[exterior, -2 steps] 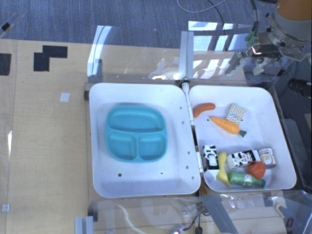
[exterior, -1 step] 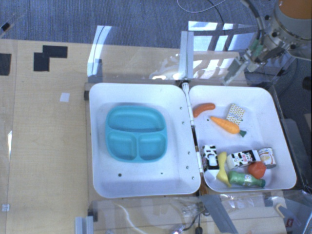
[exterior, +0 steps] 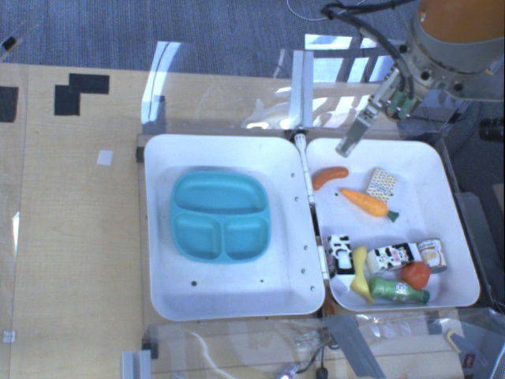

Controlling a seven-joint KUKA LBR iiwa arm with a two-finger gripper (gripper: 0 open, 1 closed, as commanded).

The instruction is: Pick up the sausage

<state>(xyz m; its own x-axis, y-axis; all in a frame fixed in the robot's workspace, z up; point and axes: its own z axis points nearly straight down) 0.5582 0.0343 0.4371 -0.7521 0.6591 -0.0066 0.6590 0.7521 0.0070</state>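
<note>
Hand, whose finger spread I cannot tell, hangs just right of and beyond the sausage, which lies roughly left-right, tilted slightly.

Robotics lab test bench. Two shallow white bins butted side by side at frame centre, on a pale wooden benchtop. Clear acrylic guard panels standing behind the bins, upper middle. Black fiducial blocks stuck on the bench, upper left. Blue-grey carpet along the top. Grey arm with orange band and loose cabling, upper right. Toy groceries heaped lower right.
</note>
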